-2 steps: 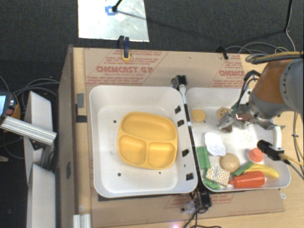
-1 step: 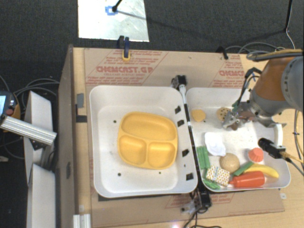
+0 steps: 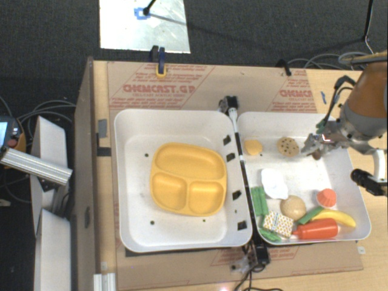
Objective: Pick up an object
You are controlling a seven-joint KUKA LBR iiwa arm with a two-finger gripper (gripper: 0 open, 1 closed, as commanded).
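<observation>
Surface: a board-topped surface [image 3: 182,83] printed with red lettering, dark floor all round it, and two shallow white bins side by side on it.

Left bin: the left bin [image 3: 130,162] carries a yellow divided tray [image 3: 187,179], nothing else in play there.

Right bin: the right bin [image 3: 357,180] is where the action is, with toy food scattered over it and most of it crowded at the near end.

Landmark: call it the cookie [image 3: 288,146], a speckled brown disc lying flat at the bin's far end.

Tool: the tool [image 3: 316,144] hangs just to the right of the cookie, low over the bin floor, arm reaching in from the right. I cannot tell how wide it stands, the tip is a dark blur, and I see nothing caught in it.

Nearest target: the cookie, so close it may be touching the tip; I can't say for sure.

Direction: from the tool the cookie lies left, toward the divider between the bins. It's round, so no long axis to square up to.

Other candidates: a small yellow round piece [image 3: 253,147] further left of the cookie; a white piece [image 3: 276,183], a red-orange fruit [image 3: 327,197] and a banana [image 3: 336,217] nearer us than the cookie, well apart from it.

Coming move, my guess: a short shift left, then a drop onto the cookie.
</observation>
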